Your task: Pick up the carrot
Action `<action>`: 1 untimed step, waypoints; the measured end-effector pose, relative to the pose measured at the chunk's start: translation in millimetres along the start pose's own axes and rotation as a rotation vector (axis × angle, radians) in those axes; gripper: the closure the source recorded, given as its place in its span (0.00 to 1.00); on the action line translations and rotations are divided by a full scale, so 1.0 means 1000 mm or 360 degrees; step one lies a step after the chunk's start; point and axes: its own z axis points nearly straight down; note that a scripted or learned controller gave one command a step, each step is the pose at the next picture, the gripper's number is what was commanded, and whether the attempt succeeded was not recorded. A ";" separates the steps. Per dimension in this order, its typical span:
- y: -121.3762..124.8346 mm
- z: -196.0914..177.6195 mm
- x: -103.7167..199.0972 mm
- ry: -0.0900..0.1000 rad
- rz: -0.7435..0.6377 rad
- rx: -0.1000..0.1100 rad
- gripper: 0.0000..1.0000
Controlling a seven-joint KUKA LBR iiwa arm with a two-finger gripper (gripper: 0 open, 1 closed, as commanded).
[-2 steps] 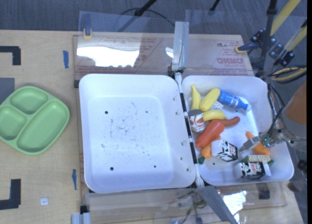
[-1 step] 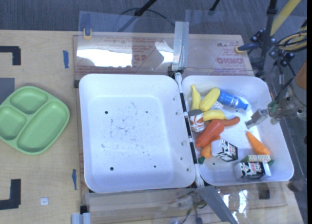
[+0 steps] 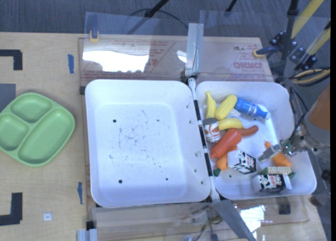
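Observation:
The carrot [image 3: 227,142] is a long orange piece lying at a slant in the left half of the right bin [image 3: 302,182], beside the red can [image 3: 211,129]. My gripper [image 3: 278,152] hangs low over the right side of that bin, well to the right of the carrot and apart from it. A small orange item [image 3: 282,160] lies just under the gripper; I cannot make out whether they touch.
Around the carrot lie a banana [image 3: 210,104], a yellow corn [image 3: 227,106], a blue bottle [image 3: 251,108], a red pepper-like piece [image 3: 247,130] and two black-and-white cartons [image 3: 242,161] [image 3: 271,181]. The left bin [image 3: 100,93] is beside it. A green divided plate [image 3: 34,128] sits at the far left.

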 end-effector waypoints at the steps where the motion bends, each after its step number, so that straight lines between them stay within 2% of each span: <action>1: 0.000 0.008 0.005 -0.0015 -0.0304 0.0003 0.00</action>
